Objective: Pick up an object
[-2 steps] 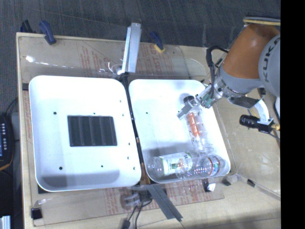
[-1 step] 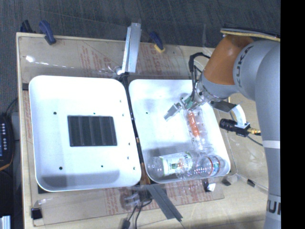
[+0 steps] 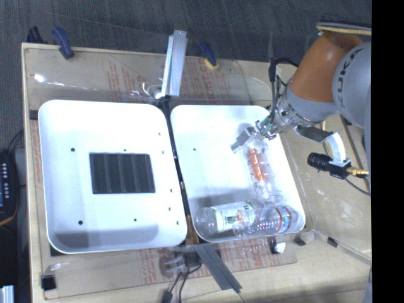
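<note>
Pincer point(image 3: 252, 133) over right bin point(image 3: 208, 122); bottles point(image 3: 246, 218) crowd near edge.

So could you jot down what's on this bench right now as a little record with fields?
arm: grey with an orange band, reaching in from the right
gripper: over the upper right part of the right bin, at the top end of a clear bottle
left bin: holds a dark ribbed rectangular tray
right bin: holds clear plastic bottles
bottle with orange inside: lies lengthwise along the right side
bottles at near edge: lie on their sides, bunched together
held object: cannot tell
</note>
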You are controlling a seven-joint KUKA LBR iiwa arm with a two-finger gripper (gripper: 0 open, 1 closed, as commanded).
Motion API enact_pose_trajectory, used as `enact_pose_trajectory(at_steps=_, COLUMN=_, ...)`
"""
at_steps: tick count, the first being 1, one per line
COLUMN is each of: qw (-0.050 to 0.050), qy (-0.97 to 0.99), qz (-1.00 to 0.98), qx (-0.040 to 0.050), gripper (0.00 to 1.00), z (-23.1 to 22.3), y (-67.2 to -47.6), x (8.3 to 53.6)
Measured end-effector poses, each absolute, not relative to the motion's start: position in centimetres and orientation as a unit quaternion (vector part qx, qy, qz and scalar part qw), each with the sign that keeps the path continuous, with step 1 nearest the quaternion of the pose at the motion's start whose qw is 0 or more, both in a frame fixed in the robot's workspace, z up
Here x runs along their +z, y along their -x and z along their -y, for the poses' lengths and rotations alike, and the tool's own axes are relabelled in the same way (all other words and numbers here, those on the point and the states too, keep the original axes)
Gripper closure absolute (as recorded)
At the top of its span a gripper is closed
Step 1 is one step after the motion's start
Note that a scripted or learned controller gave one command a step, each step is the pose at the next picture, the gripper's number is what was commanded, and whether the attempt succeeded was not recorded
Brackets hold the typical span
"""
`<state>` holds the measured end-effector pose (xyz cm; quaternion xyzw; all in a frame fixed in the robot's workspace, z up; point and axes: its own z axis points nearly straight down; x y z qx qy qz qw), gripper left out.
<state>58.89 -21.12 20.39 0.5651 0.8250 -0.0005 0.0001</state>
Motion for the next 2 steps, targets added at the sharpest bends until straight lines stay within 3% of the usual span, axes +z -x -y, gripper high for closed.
enact_pose_trajectory(at_steps=1, qw=0.0, qy=-0.563, qz=-0.826, qx=-0.0009, gripper=1.0, z=21.1, y=-59.0, x=21.4)
enact_pose_trajectory(at_steps=2, qw=0.001, qy=-0.565, qz=-0.825, qx=-0.0002, gripper=1.0, z=21.1, y=-59.4, x=32.1)
